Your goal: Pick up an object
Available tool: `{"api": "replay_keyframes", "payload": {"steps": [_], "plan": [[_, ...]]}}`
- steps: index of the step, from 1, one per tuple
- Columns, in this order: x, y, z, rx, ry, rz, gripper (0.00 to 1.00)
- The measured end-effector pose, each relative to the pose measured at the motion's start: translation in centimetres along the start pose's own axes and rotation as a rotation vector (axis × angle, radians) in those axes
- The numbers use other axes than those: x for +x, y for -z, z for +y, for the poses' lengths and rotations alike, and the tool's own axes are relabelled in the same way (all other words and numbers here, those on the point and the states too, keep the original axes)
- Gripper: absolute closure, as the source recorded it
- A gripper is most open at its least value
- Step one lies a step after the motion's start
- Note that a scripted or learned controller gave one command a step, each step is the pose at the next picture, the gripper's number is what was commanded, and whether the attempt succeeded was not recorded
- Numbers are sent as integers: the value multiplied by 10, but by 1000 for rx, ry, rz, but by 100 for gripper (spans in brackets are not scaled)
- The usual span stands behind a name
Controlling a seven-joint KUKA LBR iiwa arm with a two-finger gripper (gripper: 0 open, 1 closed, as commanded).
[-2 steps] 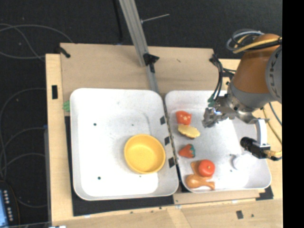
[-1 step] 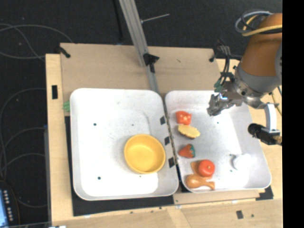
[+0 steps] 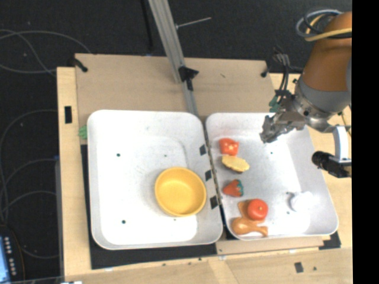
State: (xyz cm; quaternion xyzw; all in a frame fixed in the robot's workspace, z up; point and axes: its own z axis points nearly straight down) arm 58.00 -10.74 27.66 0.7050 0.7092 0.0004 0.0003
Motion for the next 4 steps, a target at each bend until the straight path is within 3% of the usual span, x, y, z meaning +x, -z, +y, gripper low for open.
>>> {"api": "replay_keyframes", "payload": {"steps": [2, 4], "plan": [[96, 8, 20, -2, 1, 0, 100], [186, -19, 38, 2, -1, -2, 100]]}}
